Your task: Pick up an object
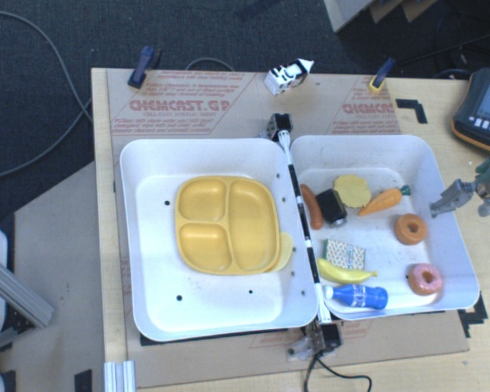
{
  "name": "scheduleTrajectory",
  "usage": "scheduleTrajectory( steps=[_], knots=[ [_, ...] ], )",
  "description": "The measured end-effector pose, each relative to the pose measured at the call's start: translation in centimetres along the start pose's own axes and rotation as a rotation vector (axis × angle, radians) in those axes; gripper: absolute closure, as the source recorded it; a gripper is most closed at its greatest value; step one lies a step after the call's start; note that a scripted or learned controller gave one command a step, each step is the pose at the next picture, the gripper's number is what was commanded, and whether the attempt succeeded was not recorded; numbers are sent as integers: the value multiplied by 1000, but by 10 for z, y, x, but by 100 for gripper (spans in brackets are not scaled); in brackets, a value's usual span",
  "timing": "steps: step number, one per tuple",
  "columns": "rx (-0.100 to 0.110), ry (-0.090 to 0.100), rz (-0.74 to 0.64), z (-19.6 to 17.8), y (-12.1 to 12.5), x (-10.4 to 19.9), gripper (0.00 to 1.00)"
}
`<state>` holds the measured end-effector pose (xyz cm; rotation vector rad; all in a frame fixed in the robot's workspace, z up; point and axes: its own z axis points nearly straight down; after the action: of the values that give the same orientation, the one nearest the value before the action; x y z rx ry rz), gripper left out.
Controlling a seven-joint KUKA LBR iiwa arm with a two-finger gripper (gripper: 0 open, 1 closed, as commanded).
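We see grey two-finger gripper (456, 196) at right bin's (441, 163) right rim; can't tell its state. Nearest: brown ring doughnut (411, 229), orange plastic carrot (381, 202), pink frosted doughnut (425, 279). Left bin (139, 243) holds yellow divided plate (228, 224).

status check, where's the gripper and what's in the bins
Gripper at right bin's right rim, holding nothing. Carrot, two donuts, banana, blue bottle untouched. Yellow tray in left bin.

Gripper (457, 196) blurred and cut by right edge, fingers perhaps open, black device (479, 109) cropped.
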<state>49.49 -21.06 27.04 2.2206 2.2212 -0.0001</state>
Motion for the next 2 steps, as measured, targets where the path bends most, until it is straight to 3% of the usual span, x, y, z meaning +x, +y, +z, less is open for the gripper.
scheduleTrajectory(
  steps=[1, 2],
  knots=[
    [4, 3, -1, 115, 70, 59, 0],
    [-7, -10, 4, 184, 125, 85, 0]
  ],
)
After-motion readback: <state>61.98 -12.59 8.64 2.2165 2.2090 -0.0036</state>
